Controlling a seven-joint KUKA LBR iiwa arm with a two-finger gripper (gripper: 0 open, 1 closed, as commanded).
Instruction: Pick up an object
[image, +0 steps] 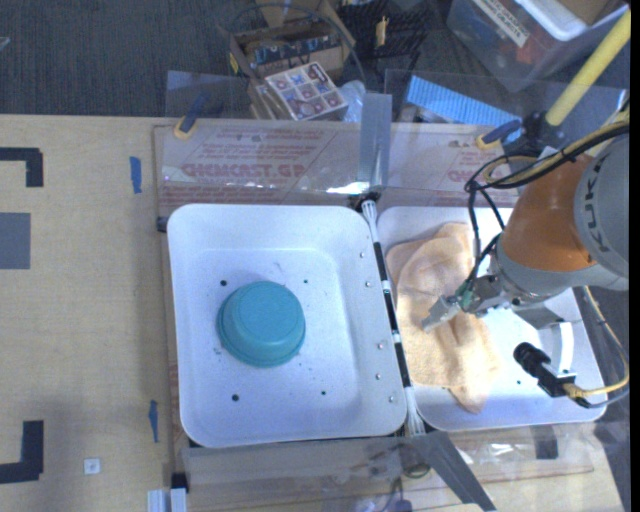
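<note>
Cloth (445, 300), tan and crumpled, fills the left part of the right bin (530, 400). Your pincer (440, 313) sits low over its middle; whether it grips, you cannot tell. Left bin (200, 240) holds a teal bowl (262, 322), with open floor all round.

Bearing two shallow white bins side by side: a light wooden bench (80, 300), stretching wide to the left. Left bin (200, 240) and right bin (520, 400) touching along a shared edge at the middle. Lying against the bins' far side, a clear plastic sheet (270, 160) with reddish lettering. Sticking to the bench surface at the left, black tape marks (25, 165) and small blue tape pieces (135, 175).
</note>
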